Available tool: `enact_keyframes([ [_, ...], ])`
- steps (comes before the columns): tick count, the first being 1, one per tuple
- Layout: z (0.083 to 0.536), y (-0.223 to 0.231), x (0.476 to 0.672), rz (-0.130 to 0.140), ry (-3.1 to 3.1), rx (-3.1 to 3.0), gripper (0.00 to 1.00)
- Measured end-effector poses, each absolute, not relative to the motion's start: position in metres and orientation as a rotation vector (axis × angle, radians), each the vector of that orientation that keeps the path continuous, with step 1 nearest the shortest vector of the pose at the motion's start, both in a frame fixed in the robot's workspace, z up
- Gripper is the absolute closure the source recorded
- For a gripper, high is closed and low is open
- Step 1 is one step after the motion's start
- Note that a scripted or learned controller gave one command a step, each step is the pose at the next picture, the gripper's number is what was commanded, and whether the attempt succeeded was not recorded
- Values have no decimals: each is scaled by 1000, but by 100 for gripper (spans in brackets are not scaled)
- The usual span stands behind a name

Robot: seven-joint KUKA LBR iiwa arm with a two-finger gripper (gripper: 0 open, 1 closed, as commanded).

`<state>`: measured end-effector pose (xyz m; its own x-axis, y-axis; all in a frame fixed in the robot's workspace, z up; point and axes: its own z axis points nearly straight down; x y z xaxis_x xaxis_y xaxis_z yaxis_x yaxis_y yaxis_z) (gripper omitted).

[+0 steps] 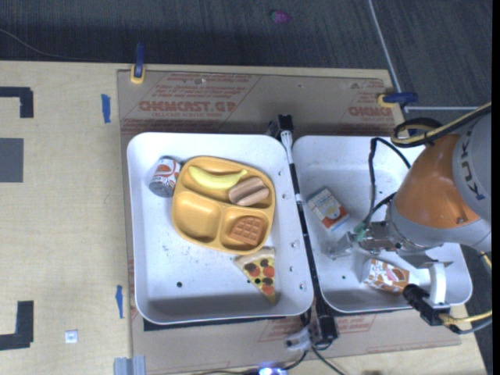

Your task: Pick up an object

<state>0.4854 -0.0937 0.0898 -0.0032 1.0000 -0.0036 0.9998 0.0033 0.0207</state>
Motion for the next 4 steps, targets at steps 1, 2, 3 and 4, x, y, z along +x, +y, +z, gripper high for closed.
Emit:
enact_keyframes([
  [1, 101, -99, 486, 13, 2196, 2204, 100],
  [2, 101, -99, 486, 13, 2196, 2204, 0],
  [3, 110, -99, 487, 15, 2194, 2202, 100],
  [4, 185, -7, 498, 2, 2223, 2219, 100],
])
